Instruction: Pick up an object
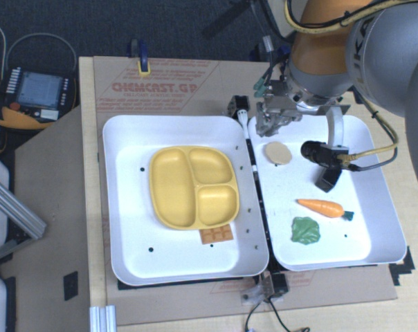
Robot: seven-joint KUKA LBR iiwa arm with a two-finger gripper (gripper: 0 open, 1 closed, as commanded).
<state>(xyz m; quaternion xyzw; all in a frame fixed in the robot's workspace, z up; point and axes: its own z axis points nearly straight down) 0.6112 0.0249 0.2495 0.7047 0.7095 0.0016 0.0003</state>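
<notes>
Above tan disc [279, 153], claw [272, 124]; fingertips indistinct.

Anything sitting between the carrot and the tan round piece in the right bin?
No. In the camera view, bare white bin floor separates the tan round piece from the carrot. The green leafy piece lies beyond the carrot, toward the near edge.
</notes>
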